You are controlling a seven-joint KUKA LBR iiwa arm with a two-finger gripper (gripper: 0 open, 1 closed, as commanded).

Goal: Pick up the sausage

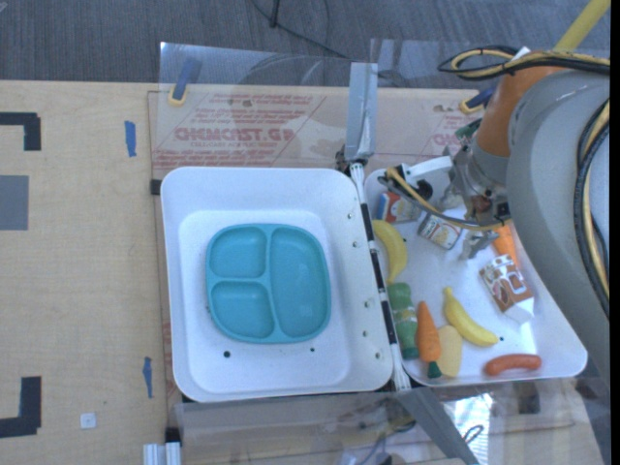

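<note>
Red mirrored lettering runs across the clear plastic sheet [254, 129] at the far edge of the left bin [184, 289], too blurred to read. A small packet [506, 285] in the right bin [567, 347] carries illegible print.

plate [268, 283] in left bin [184, 221], sausage [512, 363] in right bin [567, 342]

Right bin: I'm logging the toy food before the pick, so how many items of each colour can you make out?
In the right bin:
Yellow: 3, two bananas, one pale piece
Orange: 1, carrot
Red: 1, sausage
Green: 1, piece
Total: 6; items under the gripper are too cluttered to count.
</note>
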